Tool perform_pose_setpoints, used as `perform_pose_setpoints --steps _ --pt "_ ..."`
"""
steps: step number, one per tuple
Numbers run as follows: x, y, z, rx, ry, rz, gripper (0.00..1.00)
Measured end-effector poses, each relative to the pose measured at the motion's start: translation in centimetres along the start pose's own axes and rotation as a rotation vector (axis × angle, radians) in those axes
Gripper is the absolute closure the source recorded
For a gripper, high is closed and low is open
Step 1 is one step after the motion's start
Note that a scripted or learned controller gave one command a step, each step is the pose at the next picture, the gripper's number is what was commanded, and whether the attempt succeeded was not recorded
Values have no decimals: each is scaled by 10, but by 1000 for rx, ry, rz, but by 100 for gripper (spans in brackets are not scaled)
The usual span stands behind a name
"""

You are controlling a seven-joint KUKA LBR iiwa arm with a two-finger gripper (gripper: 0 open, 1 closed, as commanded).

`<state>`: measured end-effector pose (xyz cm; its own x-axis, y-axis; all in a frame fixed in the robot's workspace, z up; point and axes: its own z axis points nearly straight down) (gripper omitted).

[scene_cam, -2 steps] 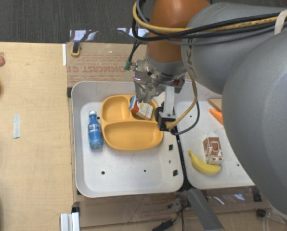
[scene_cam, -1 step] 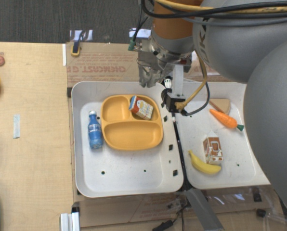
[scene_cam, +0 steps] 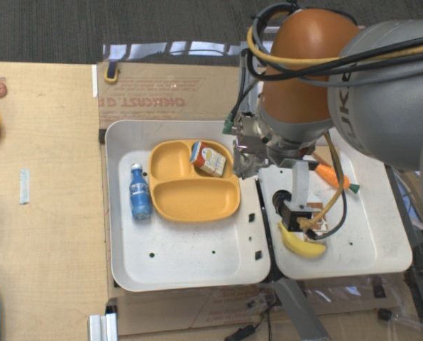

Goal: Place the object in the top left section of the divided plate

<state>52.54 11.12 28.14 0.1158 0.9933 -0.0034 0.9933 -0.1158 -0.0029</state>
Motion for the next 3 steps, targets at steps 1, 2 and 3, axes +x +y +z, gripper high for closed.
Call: perform_pose_setpoints --steps 1,2,3 --pt "-75 -38 -96 -3 0 -294 100" --pt "-34 -44 -82 2 -1 164 100" --pt "46 -54 -40 3 -2 551 100"
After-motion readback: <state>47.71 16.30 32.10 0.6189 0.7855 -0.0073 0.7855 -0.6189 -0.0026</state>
